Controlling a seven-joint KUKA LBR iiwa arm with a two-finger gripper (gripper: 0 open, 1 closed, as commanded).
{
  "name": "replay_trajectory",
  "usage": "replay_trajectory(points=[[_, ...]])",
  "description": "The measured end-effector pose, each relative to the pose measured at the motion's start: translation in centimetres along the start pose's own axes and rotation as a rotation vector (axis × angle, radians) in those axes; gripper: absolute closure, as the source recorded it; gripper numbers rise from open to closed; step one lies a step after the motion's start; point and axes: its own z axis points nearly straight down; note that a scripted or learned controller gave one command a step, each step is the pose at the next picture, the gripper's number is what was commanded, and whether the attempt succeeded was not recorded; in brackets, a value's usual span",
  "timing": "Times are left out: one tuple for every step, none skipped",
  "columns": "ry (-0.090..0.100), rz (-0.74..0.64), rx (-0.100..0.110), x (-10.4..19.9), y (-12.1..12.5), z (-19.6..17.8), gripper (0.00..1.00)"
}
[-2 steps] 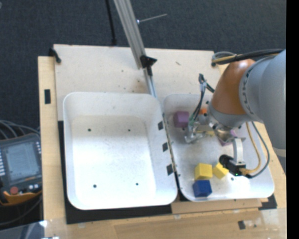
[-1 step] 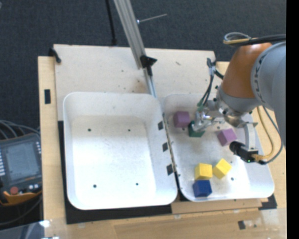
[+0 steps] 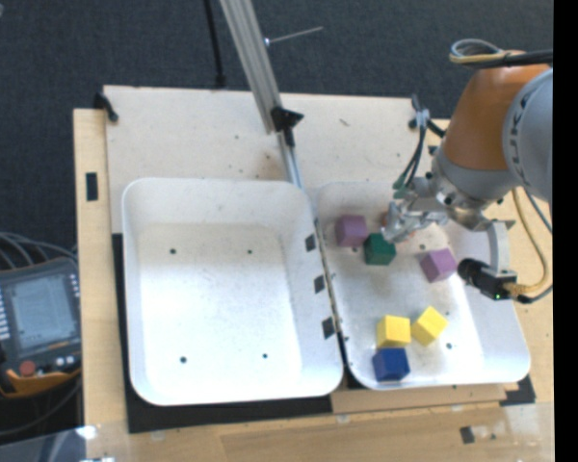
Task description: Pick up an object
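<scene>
My gripper (image 3: pixel 393 231) hangs over the far part of the right bin (image 3: pixel 496 340), its tips right above a green block (image 3: pixel 379 250). A purple block (image 3: pixel 351 230) lies just left of the gripper, and a second purple block (image 3: pixel 437 264) lies to its right. Nearer the front of the bin sit two yellow blocks (image 3: pixel 394 330) (image 3: pixel 429 324) side by side, with a blue block (image 3: pixel 391 364) in front of them. Whether the green block is between the fingers is hidden by the gripper body.
The left bin (image 3: pixel 222 287) stands beside the right one, sharing a middle wall. A slanted metal rail (image 3: pixel 255 56) rises from behind the bins. A teach pendant (image 3: pixel 31 316) lies off the bench at the left.
</scene>
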Motion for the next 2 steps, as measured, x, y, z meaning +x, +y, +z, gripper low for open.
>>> replay_trajectory(points=[[0.002,-0.005,0.002,4.7,0.1,-1.4,1.00],[0.003,-0.004,0.006,9.9,-1.1,-1.1,1.00]])
